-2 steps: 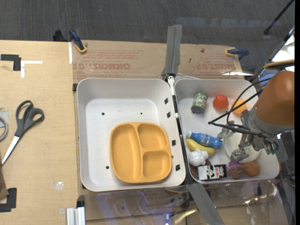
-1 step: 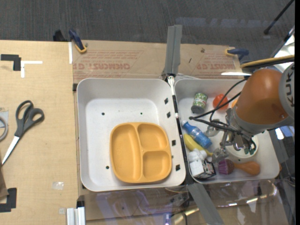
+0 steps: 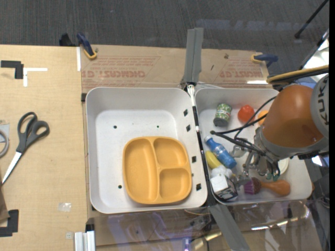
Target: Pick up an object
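Note:
My gripper (image 3: 256, 167) hangs low in the right bin (image 3: 209, 95), under the orange wrist band (image 3: 290, 116). Loose objects lie in this bin. A purple piece (image 3: 252, 185) and an orange-brown piece (image 3: 277, 186) rest just in front of the gripper. To its left lie a blue bottle (image 3: 220, 150), a yellow item (image 3: 211, 160) and a white-and-black item (image 3: 221, 185). Toward the bin's back sit a green can (image 3: 223, 113) and an orange ball (image 3: 245, 112). The arm hides the bin's right part.
The left bin (image 3: 104, 140) holds a yellow divided plate (image 3: 157, 170). Scissors (image 3: 23, 137) lie on the bench far left. A grey bar (image 3: 193, 56) rises between the bins at the back. Black cables trail from the wrist over the right bin.

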Controlling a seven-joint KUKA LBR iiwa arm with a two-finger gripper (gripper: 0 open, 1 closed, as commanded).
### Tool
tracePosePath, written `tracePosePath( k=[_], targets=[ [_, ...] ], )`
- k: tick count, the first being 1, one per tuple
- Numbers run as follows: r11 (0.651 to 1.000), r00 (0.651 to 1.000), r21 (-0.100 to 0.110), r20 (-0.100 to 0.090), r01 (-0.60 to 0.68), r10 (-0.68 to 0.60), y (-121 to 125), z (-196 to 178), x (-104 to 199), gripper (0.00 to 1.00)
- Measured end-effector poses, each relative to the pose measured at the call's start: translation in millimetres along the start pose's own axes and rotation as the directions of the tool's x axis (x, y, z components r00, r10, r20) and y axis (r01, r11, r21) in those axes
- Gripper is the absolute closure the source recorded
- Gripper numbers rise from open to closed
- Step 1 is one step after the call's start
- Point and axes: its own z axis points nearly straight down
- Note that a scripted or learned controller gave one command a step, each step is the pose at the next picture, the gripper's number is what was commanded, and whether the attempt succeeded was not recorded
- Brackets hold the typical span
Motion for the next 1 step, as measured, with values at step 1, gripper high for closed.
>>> tracePosePath(
  k=[1],
  targets=[
    [0.998, 0.998, -0.001, -0.008, -0.066, 0.066, -83.1, -21.9, 4.2, 0.00]
  ],
)
